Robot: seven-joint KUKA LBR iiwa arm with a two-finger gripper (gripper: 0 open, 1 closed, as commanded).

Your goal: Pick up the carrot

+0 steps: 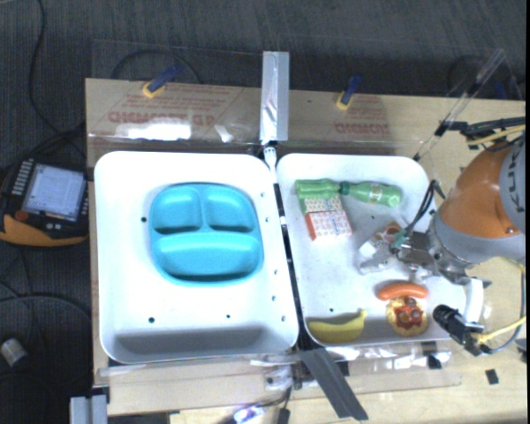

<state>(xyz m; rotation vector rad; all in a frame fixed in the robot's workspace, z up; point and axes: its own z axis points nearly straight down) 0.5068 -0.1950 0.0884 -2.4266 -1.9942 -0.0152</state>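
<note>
The carrot (pixel 402 290) is a short orange piece lying flat near the front of the right bin (pixel 353 168). It rests just behind a red and yellow fruit (pixel 407 316). My gripper (pixel 377 254) is low in the same bin, slightly behind and to the left of the carrot, with a small gap between them. Nothing of the carrot shows inside it. The grey arm with its orange band (pixel 481 203) comes in over the bin's right wall.
A green bottle (pixel 349 191) and a red and white checked box (pixel 327 216) lie at the back of the right bin. A banana (pixel 337 326) lies at its front left. The left bin (pixel 115 263) holds a blue divided plate (pixel 205 232).
</note>
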